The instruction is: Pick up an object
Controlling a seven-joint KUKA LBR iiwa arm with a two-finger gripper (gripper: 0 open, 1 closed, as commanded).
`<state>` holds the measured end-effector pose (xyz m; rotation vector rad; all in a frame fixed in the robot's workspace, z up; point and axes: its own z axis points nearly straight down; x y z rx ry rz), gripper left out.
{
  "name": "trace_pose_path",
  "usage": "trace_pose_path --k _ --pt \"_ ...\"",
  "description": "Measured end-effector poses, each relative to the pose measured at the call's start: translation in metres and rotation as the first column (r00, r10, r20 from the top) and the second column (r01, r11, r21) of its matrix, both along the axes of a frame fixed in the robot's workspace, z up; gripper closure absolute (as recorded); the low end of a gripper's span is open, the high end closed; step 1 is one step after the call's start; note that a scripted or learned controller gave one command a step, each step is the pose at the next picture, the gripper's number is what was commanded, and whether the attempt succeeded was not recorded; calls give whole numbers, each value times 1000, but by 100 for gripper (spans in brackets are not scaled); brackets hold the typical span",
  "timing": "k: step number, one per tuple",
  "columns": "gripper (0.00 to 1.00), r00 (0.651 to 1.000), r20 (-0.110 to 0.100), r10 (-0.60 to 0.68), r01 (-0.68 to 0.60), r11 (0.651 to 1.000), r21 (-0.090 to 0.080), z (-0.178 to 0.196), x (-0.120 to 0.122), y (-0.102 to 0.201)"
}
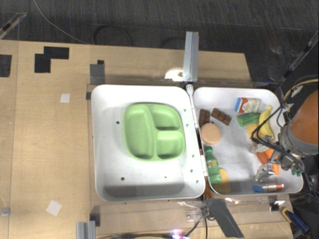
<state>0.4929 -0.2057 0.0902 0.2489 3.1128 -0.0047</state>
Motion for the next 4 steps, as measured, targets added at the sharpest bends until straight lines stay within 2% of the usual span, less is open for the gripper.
trace_pose_path --k 1,2,3,4 --pt "100 1000 16 7 -7 1000 -6 14 6 0" --pt "100 917 -9 399 -399 917 -3 74 -3 -1" --pt "100 796 -12 605 -605 796 -1 61 20 1" --pt "100 481 -13 876 -876 481 -5 65 59 1"
